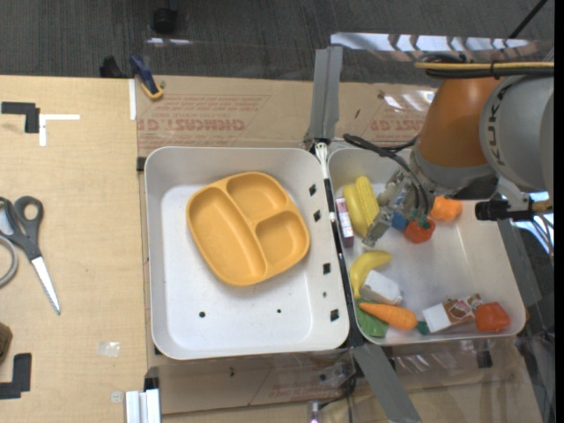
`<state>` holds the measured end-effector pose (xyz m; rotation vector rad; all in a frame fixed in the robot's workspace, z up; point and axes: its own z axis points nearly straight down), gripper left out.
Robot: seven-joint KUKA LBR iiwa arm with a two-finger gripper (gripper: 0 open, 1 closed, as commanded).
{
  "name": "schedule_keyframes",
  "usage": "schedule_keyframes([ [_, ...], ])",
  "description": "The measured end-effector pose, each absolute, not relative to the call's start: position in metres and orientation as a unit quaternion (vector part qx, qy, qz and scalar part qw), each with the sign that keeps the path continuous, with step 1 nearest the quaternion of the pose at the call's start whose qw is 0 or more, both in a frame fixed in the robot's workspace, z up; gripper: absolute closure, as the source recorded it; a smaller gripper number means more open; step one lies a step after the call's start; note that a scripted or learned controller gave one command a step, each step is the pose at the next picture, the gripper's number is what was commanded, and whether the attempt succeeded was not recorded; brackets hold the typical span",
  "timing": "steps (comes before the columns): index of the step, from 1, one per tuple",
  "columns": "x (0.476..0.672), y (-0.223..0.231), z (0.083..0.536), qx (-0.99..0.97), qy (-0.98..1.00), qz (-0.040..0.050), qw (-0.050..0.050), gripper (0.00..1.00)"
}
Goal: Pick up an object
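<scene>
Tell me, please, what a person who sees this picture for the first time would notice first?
Most likely the yellow divided plate, lying alone in the left white bin. Next, the grey arm with its orange band, reaching in from the right, its gripper low over the right bin near the toy corn. That bin holds a colourful heap of toy food, such as a banana and a carrot.
</scene>
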<state>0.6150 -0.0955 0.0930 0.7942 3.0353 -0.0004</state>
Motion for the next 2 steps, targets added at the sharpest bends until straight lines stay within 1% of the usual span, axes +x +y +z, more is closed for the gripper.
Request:
schedule_keyframes([
  [1,0.614,-0.099,0.093,0.281,0.960,0.0001,0.002,0.00],
  [2,0.600,-0.108,0.093,0.294,0.956,-0.0003,0.001,0.00],
])
